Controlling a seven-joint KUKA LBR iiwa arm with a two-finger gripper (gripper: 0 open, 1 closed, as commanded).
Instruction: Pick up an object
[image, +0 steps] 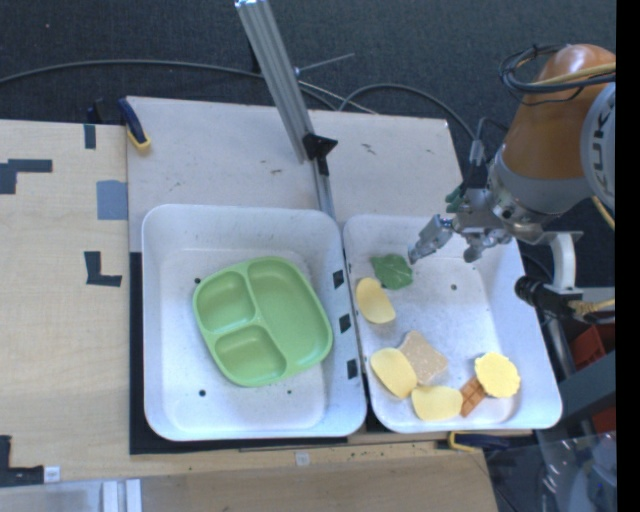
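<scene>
A small dark green leaf-shaped piece (392, 271) is lying in the upper left part of the right bin (500, 300), and the gripper (428, 243) is being held just above and to the right of it, its tip close to the piece; whether the two are touching cannot be told. Nothing is seen between the fingers, and whether they are spread or pressed together cannot be told from this slant. Below the green piece, a yellow oval piece (375, 300) is resting near the bin's left wall. Lower in the same bin, a tan square slab (424, 355) is lying between two more yellow pieces, one to its left (393, 372) and one just below it (436, 403). To the right of these, a small orange-brown stick (471, 396) is lying against a round yellow ruffled piece (497, 375). The grey arm with its orange band (560, 120) is reaching in from the upper right of the frame. In the left bin (170, 300), a light green divided tray (262, 320) is lying tilted, near the middle. A grey metal pole (283, 80) is running from the top of the frame down to the gap between the bins.
</scene>
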